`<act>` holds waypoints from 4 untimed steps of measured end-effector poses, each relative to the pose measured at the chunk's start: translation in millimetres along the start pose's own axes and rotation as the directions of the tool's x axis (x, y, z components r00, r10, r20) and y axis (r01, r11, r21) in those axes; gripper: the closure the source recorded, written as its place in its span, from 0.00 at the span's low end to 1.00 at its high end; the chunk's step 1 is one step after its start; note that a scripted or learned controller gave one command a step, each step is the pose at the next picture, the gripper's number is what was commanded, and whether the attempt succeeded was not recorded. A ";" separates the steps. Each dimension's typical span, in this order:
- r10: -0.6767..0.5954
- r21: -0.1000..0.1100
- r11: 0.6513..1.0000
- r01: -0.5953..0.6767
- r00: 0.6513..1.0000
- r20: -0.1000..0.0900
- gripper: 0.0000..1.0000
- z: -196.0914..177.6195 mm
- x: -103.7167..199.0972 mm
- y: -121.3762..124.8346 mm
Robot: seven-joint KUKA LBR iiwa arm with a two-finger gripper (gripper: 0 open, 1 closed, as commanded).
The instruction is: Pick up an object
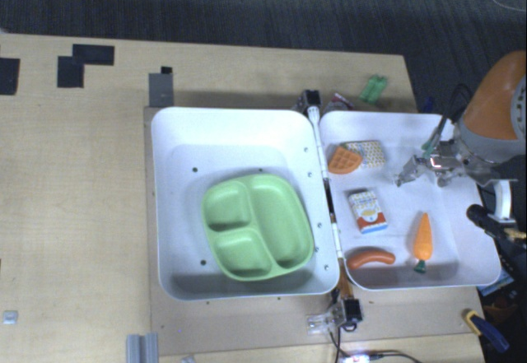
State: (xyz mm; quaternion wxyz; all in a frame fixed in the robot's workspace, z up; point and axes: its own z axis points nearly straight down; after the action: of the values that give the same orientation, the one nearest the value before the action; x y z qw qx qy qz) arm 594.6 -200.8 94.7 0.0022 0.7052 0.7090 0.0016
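We see two white bins side by side on the tabletop (74,213). The left bin (173,147) holds a green divided plate (257,225), three compartments, sitting a bit toward the near wall.

The right bin (395,127) has the pick candidates:
- waffle piece (345,160), orange-brown, near the far-left corner, touching a pale speckled flat item (368,153) just beside it; we can't tell what that one is
- small carton (367,211) with a blue base, mid-bin, apart from the others
- sausage (370,258), red-brown, lying flat along the near wall
- carrot (422,238), orange, green end pointing to the near wall, right of the carton

The arm (498,106) comes in from the right; its orange band sits over the right bin's far-right corner. The jaws (420,168) hang over the bare floor of the right bin, between the speckled item and the carrot, well apart from both. Nothing sits between the jaws. We can't tell whether they are parted or closed; the tips are too small and blurred.

Outside the bins: a green item (374,89) on the tabletop just beyond the right bin's far edge, and black tape marks (82,63) at far left.
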 end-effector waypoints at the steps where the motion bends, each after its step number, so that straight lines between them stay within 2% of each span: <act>1: 0.002 -0.001 1.000 -0.002 1.000 0.000 0.00 8.2 58.6 -33.5; 2: 0.000 -0.008 1.000 0.000 1.000 0.002 1.00 -3.7 58.5 -31.3; 3: 0.000 -0.008 1.000 0.000 1.000 0.001 0.00 -3.6 58.5 -31.4; 4: 0.003 -0.004 1.000 -0.003 1.000 0.000 0.00 7.2 116.3 -71.5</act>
State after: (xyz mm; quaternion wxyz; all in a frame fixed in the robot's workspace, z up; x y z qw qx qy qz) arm 522.4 -84.9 87.0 0.0038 0.7062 0.7080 0.0029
